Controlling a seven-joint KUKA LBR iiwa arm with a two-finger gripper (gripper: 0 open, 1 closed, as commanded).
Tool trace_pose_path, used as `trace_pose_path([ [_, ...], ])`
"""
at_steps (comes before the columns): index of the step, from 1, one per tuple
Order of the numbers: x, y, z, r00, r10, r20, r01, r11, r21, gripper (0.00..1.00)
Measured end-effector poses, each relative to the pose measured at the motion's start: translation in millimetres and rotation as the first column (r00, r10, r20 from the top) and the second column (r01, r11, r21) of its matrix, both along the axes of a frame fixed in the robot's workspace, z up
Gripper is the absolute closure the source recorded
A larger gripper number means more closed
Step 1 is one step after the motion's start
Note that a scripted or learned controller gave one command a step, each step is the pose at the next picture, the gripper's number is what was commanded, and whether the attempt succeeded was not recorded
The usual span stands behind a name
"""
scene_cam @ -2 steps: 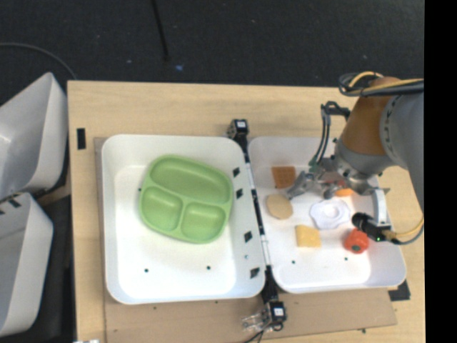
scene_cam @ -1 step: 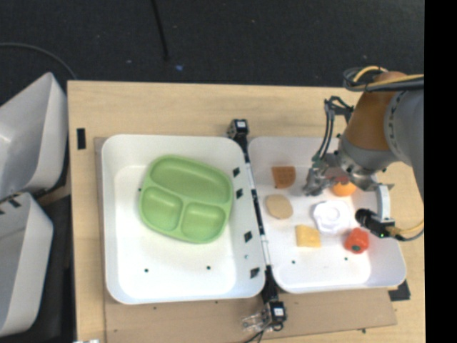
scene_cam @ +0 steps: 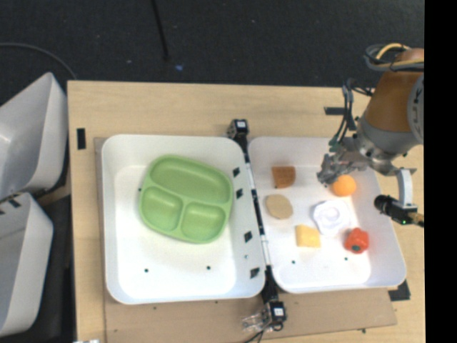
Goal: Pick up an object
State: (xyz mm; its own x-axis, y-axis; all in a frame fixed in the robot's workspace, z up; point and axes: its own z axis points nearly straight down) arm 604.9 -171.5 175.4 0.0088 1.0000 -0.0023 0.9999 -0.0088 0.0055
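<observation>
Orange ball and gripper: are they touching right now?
Cannot tell. In the camera view the gripper sits right at the orange ball, its dark metal overlapping the ball's upper left edge, so no gap or contact shows plainly.

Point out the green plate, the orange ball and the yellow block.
green plate [scene_cam: 187,199]: camera view, on its middle ridge.
orange ball [scene_cam: 345,186]: camera view, on its top.
yellow block [scene_cam: 308,236]: camera view, on its top face.
</observation>
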Motion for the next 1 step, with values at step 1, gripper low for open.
trace_pose_path([
  [1,-6.2,0.9,61.5,1.000,0.006,0.002,-0.006,1.000,0.000,1.00],
])
